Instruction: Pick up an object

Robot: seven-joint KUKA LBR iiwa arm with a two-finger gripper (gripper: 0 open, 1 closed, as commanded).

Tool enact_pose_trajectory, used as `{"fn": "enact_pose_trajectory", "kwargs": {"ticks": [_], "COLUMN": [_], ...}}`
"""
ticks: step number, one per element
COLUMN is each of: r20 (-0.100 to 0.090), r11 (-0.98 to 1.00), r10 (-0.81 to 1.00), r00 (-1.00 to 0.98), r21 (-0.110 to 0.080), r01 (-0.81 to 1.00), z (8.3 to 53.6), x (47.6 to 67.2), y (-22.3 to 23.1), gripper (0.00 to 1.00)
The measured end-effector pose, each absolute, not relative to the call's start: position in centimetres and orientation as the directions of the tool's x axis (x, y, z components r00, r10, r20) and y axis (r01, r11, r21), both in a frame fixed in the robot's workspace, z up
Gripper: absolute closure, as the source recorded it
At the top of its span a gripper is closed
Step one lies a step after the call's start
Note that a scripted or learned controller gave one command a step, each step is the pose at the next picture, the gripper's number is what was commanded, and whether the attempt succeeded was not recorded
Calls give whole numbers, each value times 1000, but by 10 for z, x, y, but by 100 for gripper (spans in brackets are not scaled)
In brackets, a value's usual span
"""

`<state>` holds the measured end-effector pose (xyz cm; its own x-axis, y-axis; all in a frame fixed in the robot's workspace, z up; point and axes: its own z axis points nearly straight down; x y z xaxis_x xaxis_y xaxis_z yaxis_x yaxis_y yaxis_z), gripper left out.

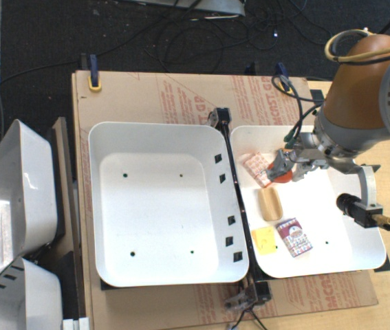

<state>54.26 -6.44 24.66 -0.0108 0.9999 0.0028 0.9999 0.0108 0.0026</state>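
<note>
Orange-banded arm [366, 88] reaching left | pincer [282, 170] over right bin [360, 253] | grip: cannot tell

A brown cardboard sheet [181, 95] printed with red lettering is spread over the bench; a yellow-handled clamp [94, 74] is fixed at its far left corner; black cables [201, 33] are strewn across the dark floor beyond; white tubs [12, 191] are stacked at the left edge.
</note>
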Motion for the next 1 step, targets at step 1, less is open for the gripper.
{"fn": "enact_pose_trajectory", "kwargs": {"ticks": [1], "r20": [2], "r11": [8], "r10": [1000], "r00": [-8], "r21": [-6], "r01": [1000], "z": [189], "x": [509], "y": [12], "gripper": [100]}}
